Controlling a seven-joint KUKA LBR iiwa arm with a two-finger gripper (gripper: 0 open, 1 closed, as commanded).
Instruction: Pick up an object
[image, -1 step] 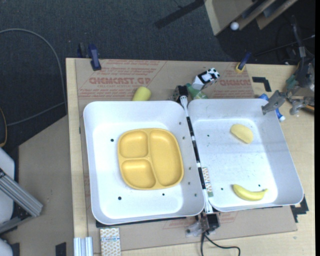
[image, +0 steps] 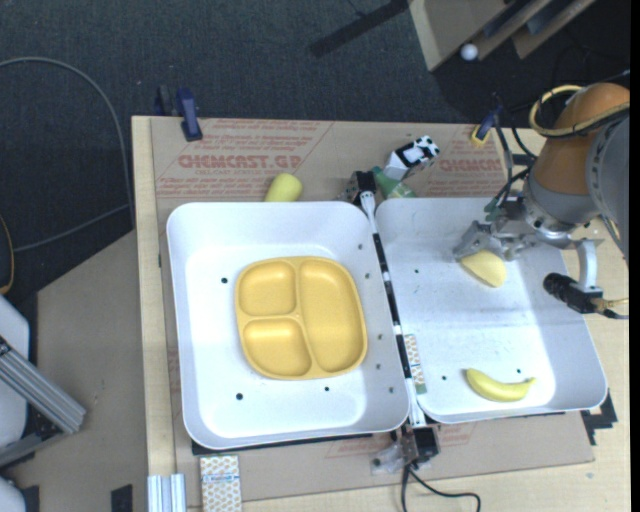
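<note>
Objects sit on both sides of the gripper (image: 487, 243): far to its left, a yellow divided plate (image: 300, 316) lies in the left bin (image: 200, 240). In the right bin (image: 560, 345), a pale yellow wedge (image: 484, 267) lies directly under the gripper, touching its spread-apart fingers (image: 470, 245) but not visibly clasped. A banana (image: 498, 384) lies well below the gripper, near the bin's front edge.
</note>
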